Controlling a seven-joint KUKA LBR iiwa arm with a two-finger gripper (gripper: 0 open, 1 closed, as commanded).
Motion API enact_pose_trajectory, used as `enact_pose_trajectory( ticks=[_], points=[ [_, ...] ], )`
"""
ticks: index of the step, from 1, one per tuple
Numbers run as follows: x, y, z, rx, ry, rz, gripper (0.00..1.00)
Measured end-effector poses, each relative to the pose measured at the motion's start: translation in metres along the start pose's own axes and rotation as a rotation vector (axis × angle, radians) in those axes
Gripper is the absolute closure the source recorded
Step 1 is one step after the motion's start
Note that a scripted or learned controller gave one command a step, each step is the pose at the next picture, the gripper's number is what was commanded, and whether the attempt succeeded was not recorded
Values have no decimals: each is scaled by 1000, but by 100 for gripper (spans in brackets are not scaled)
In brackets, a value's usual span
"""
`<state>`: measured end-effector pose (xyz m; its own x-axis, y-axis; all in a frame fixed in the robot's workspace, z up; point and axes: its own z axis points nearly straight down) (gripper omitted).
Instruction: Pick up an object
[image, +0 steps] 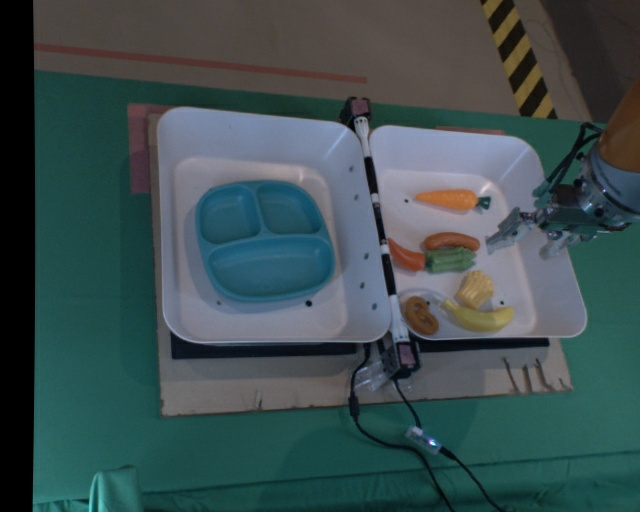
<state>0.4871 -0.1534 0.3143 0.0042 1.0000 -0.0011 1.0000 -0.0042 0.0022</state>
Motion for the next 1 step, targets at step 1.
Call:
enact_pose_trajectory(
  ticks=[1],
  points=[
    [27,41,86,-1,0,0,0]
  ],
)
